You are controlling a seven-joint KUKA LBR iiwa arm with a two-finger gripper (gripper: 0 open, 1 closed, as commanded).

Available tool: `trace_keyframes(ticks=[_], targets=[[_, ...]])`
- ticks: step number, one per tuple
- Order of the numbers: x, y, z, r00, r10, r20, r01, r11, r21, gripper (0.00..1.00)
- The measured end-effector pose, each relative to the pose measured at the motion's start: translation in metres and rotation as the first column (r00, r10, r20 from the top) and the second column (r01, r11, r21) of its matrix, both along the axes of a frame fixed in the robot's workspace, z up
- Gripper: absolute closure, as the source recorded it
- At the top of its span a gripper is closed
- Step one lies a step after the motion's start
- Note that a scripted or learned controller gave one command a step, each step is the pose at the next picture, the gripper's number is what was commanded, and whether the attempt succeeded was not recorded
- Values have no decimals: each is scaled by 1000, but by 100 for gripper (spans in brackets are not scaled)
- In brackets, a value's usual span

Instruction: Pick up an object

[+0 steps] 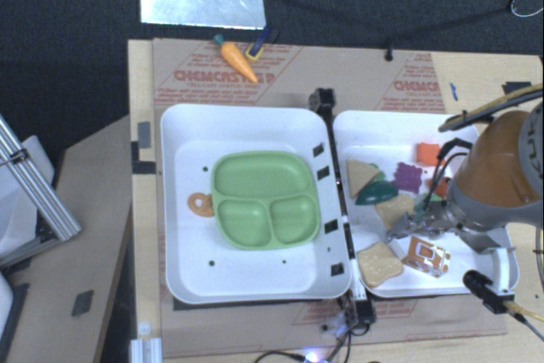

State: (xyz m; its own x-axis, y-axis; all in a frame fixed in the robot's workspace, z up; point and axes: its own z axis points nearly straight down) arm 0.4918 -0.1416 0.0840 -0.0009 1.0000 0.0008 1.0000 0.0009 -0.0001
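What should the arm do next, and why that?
Probably lower a little and close on the toast slice. The end effector hangs over the right bin among small toys, apparently holding nothing, and the toast lies just below-left of it, apart from the purple piece.

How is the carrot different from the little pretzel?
The carrot is long, pointed and bright orange; the pretzel is small, looped and tan-orange. The carrot lies outside the bins on the cardboard behind them, while the pretzel sits inside the left bin, beside the green plate. Both look like toy food.
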Motion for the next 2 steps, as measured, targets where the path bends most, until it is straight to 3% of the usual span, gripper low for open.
trace_keyframes(ticks=[1, 2], targets=[[1, 0, 11, 1000, 1, 3, -1, 1000, -1, 100], [0, 0, 54, 1000, 3, 5, -3, 1000, -2, 100]])
